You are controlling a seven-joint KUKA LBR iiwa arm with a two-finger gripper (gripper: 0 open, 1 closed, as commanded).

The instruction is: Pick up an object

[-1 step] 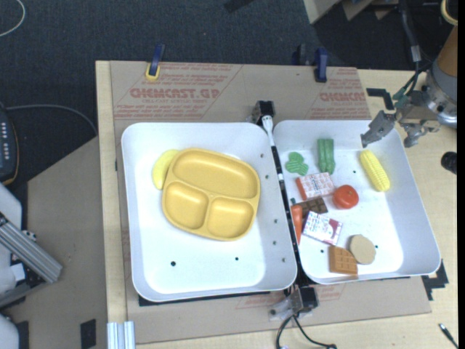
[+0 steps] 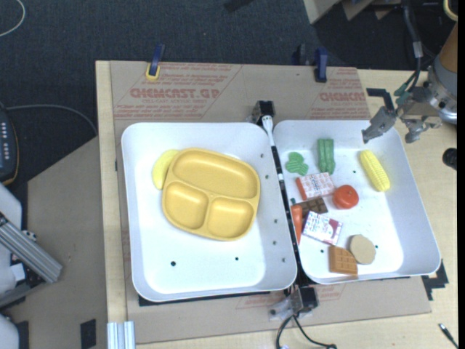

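Observation:
My gripper (image 2: 396, 127) hangs over the far right corner of the right bin (image 2: 414, 217), its fingers (image 2: 378, 128) spread open with nothing between them. A yellow corn cob (image 2: 375, 169) lies just below and left of the gripper. Further left in the same bin are a green pepper piece (image 2: 296, 163), a green pod (image 2: 325, 155), a red tomato (image 2: 346, 196), a small red-and-white box (image 2: 314, 186), a packet (image 2: 320, 228), a waffle (image 2: 342, 260) and a round biscuit (image 2: 362, 249).
The left bin (image 2: 145, 246) holds a yellow divided plate (image 2: 211, 193) with a yellow banana piece (image 2: 163, 167) poking out at its left. Blue clamps (image 2: 320, 64) grip the cardboard bench at the back. A black fixture (image 2: 264, 110) sits between the bins.

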